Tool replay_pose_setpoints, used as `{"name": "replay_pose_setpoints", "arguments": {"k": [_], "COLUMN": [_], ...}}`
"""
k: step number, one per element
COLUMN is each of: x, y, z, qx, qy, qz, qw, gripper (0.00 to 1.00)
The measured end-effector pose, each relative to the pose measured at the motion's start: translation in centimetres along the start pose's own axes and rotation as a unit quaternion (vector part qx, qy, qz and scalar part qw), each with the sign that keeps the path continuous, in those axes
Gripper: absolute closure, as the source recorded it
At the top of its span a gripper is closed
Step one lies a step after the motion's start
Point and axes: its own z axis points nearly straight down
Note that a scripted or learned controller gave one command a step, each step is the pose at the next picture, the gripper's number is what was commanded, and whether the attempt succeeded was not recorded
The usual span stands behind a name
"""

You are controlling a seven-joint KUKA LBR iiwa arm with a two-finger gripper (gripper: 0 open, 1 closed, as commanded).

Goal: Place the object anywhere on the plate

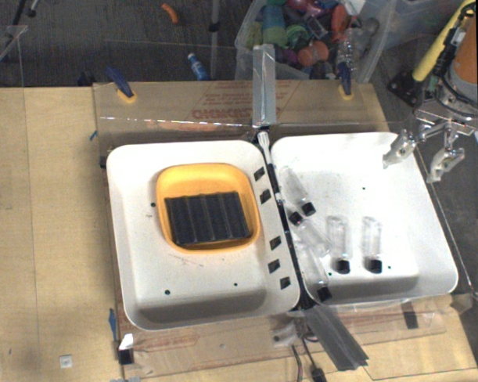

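Observation:
An orange-yellow plate (167,183) sits in the left white bin (131,229). A black ribbed rectangular object (207,219) lies flat on the plate and covers most of its middle. My gripper (419,158) hangs over the upper right corner of the right bin (412,211), far from the plate. Its fingers (396,150) stand open with nothing between them.
Several clear small bottles with black caps lie in the right bin: one (296,197) near the divider, two (337,245) (371,244) side by side near the front. A metal divider (263,91) rises behind the bins. A crate of coloured toys (311,23) stands at the back.

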Motion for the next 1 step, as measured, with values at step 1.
{"name": "replay_pose_setpoints", "arguments": {"k": [1], "x": [0.01], "y": [0.02], "z": [0.60], "qx": [0.000], "qy": [0.000], "qz": [-0.166], "qw": [0.9862], "gripper": [0.00]}}
